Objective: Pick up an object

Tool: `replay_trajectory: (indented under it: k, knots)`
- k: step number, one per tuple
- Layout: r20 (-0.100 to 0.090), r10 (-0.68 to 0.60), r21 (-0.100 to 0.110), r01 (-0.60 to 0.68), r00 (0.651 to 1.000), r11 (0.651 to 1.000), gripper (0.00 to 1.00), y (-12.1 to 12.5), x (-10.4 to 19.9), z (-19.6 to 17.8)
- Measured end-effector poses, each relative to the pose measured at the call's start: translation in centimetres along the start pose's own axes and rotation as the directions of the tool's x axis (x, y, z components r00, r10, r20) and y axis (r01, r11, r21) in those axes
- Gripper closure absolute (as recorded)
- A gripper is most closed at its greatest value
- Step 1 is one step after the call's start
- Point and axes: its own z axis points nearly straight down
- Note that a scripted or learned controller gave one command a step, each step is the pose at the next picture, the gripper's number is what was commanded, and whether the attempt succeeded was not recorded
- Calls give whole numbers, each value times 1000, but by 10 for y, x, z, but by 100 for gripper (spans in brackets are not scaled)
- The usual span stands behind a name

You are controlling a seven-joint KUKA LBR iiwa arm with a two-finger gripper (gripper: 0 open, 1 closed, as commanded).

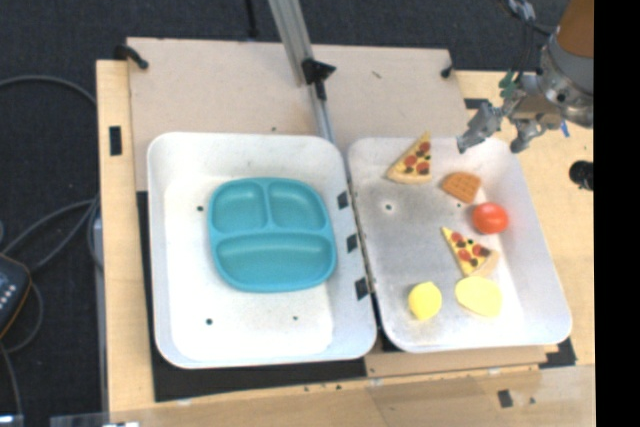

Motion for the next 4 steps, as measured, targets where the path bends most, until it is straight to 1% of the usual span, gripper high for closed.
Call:
replay_trajectory:
  k: [1, 2, 4]
  knots:
    - [1, -1, 0, 1, 1000, 1000, 0, 0, 0, 0]
    - [0, 2, 4, -2, 1000, 1000, 0, 0, -1, 42]
    - [-2, 4, 7, -4, 1000, 1000, 0, -11, 4, 166]
